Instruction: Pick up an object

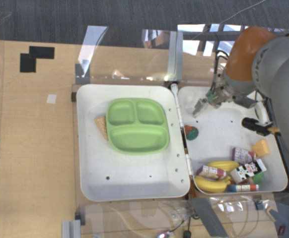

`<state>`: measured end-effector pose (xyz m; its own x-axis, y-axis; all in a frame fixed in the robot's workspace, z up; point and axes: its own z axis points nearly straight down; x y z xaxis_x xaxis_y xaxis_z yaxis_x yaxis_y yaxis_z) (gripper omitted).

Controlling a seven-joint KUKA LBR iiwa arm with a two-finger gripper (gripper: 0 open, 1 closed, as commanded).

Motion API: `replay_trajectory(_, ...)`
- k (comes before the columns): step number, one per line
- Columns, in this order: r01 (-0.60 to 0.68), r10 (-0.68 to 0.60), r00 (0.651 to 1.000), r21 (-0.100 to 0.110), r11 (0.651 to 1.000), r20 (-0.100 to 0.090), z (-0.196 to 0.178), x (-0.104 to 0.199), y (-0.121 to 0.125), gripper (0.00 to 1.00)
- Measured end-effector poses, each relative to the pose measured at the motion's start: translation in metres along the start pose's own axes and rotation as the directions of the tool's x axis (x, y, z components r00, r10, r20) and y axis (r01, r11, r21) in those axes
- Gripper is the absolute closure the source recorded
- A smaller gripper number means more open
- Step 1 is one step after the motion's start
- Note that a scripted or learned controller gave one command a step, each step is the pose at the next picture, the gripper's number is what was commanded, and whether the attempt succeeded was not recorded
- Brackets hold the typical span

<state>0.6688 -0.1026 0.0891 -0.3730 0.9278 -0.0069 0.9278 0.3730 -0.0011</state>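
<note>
My gripper (202, 104) hangs over the far left part of the right bin (224, 119), above bare white floor. Nothing shows in its grasp. The nearest item is a small red and green toy fruit (190, 132) by the bin's left wall, a little nearer the camera than the gripper. Along the near side of this bin lie two yellow bananas (212, 183), small printed boxes (247, 163), a marker (243, 187) and a yellow block (260, 148).
The left bin (129, 180) holds a green divided plate (136, 125) with a tan cracker-like piece (101, 126) tucked at its left edge. A raised divider (180, 133) separates the two bins. The arm (278, 68) fills the right bin's far right corner.
</note>
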Motion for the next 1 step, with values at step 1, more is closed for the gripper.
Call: replay_trajectory(1, -0.024, 0.024, 1.000, -0.002, 1.000, -0.001, 0.0001, 0.0012, 0.0008, 0.00)
